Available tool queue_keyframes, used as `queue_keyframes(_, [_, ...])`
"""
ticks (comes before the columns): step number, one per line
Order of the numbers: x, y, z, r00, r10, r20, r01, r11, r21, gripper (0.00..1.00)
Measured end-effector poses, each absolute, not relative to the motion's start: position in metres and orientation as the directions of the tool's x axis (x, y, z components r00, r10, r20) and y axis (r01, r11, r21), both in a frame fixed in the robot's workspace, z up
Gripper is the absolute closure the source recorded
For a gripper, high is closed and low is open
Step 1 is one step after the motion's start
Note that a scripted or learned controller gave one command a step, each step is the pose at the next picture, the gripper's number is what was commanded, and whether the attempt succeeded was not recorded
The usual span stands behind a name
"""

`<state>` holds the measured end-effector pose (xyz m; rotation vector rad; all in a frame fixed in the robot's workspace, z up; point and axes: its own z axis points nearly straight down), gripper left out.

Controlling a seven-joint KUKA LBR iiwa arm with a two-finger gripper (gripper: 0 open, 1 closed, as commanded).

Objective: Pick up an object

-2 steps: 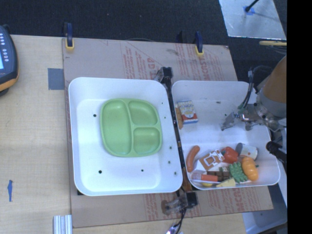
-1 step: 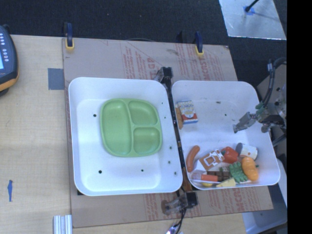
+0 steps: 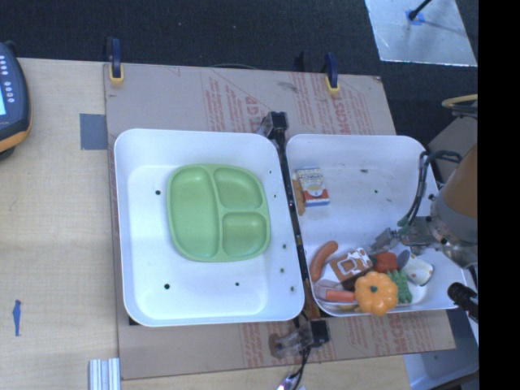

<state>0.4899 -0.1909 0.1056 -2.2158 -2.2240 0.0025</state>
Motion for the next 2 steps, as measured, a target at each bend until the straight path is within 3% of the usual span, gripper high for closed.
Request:
queue_keyframes(1, [0.4794,-0.2091,0.0943,-0.007,1.000,0.007,1.000,0.007,0.004,0.00])
queue_keyframes(2, [0.4788,-0.2116,0.1043,-0.006,1.000,0.002,1.000,0.006,0.003,1.00])
